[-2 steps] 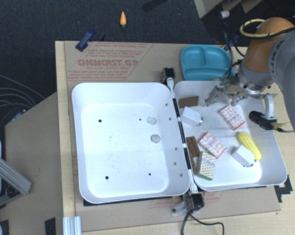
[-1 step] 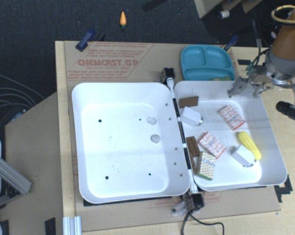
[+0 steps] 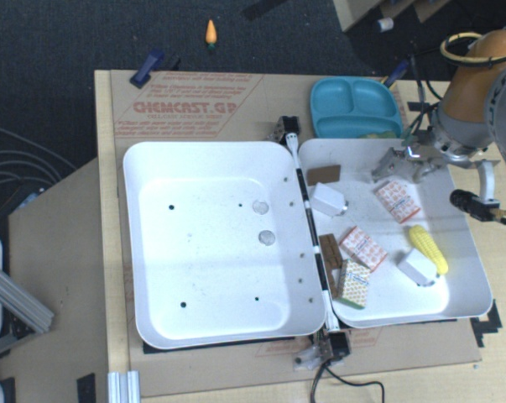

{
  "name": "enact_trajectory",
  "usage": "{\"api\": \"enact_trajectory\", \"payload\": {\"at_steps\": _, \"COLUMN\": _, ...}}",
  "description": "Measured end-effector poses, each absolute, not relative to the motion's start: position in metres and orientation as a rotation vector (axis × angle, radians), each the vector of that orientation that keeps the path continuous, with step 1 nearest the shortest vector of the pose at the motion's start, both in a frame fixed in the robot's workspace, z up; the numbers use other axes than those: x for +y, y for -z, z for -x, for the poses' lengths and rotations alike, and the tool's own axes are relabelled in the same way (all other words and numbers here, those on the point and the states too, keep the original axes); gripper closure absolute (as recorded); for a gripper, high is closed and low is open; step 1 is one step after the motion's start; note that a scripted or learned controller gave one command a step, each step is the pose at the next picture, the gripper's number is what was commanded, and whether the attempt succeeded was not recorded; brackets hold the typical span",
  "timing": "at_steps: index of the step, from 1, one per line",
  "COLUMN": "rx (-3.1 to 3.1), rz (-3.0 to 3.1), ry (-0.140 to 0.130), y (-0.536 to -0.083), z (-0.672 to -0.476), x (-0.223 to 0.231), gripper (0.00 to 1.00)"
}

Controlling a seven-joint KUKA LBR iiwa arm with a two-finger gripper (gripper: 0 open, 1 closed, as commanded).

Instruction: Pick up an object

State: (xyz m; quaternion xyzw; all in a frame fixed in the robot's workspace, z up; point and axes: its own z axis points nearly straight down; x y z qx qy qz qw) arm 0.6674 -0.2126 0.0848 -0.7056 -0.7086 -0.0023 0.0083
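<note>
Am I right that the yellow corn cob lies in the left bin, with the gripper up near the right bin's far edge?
Not quite: the camera view shows the yellow corn cob in the right bin, not the left bin. The gripper is indeed near the right bin's far edge.

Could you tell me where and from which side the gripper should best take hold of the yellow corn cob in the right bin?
Probably across the middle of the corn cob, coming straight down from above. It lies flat and slanted, so the fingers should close on its long sides. The white block crowds its lower end, so stay clear of that end.
</note>
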Motion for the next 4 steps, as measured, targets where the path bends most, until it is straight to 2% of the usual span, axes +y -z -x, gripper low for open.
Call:
{"api": "enact_trajectory", "payload": {"at_steps": 1, "rx": -2.221, "rz": 2.218, "ry": 0.0, "y": -0.085, "z": -0.667, "x": -0.177, "gripper": 0.0}}
{"api": "enact_trajectory", "payload": {"at_steps": 2, "rx": -2.215, "rz": 2.203, "ry": 0.013, "y": -0.086, "z": -0.669, "x": -0.215, "gripper": 0.0}}
{"api": "enact_trajectory", "payload": {"at_steps": 3, "rx": -2.221, "rz": 2.218, "ry": 0.001, "y": -0.085, "z": -0.667, "x": -0.182, "gripper": 0.0}}
{"api": "enact_trajectory", "payload": {"at_steps": 4, "rx": -2.222, "rz": 2.223, "ry": 0.001, "y": -0.085, "z": -0.667, "x": -0.193, "gripper": 0.0}}
